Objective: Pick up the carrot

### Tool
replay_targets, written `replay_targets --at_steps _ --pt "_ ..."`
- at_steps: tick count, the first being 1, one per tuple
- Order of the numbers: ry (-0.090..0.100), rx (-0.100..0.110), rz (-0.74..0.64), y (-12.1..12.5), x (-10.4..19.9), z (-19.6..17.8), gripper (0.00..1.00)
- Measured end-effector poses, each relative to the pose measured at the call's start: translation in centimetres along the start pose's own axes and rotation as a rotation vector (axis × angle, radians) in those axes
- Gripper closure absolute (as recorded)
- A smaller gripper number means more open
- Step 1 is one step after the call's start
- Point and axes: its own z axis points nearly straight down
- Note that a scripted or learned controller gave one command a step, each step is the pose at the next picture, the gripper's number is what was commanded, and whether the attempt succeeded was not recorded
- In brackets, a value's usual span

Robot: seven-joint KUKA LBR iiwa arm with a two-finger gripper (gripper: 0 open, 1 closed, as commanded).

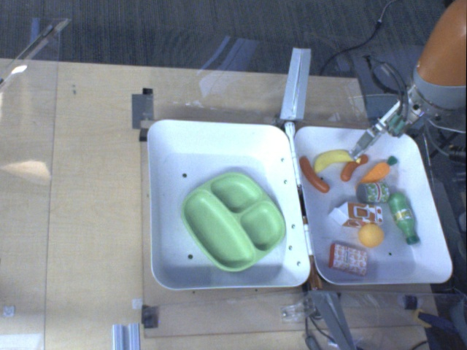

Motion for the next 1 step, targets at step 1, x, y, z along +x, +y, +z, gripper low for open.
replay_targets --at_steps 1 --pt "0.004 0.003 -0.154 -5.03 -1.73 12.41 0.0"
